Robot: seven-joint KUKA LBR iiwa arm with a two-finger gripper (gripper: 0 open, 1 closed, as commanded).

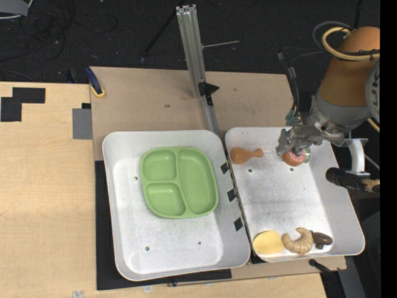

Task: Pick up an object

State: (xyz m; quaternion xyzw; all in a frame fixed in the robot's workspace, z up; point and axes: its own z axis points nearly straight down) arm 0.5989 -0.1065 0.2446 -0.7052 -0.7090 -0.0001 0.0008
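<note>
Grey two-finger gripper (294, 146) low over far end of right white bin (279, 210), directly above a small round pink-red object (295, 158); contact uncertain, can't tell its state. Orange drumstick-shaped toy (245, 155) just left of it. Near end: yellow disc (268, 243), tan curled piece (298, 241), dark brown piece (322, 238). Left white bin (124, 228) holds green three-compartment plastic tray (179, 182)
</note>
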